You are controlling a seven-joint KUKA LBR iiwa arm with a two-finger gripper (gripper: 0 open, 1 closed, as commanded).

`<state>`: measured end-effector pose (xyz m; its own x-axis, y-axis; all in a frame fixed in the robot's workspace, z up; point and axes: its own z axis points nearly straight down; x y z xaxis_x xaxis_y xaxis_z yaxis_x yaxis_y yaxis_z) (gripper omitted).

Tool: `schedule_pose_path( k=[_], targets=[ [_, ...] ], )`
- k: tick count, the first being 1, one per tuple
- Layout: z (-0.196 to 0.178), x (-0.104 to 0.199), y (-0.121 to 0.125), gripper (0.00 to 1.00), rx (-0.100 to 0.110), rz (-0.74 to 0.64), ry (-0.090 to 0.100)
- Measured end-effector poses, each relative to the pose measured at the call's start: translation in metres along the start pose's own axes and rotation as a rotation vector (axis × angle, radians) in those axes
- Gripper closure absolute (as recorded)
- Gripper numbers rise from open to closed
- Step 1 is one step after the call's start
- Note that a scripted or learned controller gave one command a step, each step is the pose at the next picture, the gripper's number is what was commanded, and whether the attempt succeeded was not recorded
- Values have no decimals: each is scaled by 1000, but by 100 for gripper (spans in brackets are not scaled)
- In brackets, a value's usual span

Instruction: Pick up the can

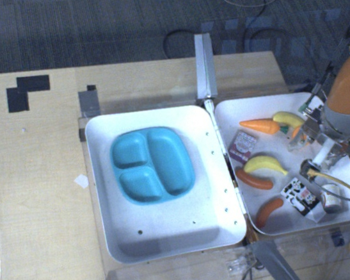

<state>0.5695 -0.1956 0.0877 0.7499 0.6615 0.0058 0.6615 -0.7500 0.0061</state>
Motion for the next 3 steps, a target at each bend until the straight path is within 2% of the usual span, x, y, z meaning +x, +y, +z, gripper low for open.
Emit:
schedule_pose_path(
  k=[1,2,3],
  targets=[
    [-13,3,1,100,-5,-11,4],
    [2,65,46,100,4,-65,-3],
    [2,79,49,100,19,6,-7]
  ],
)
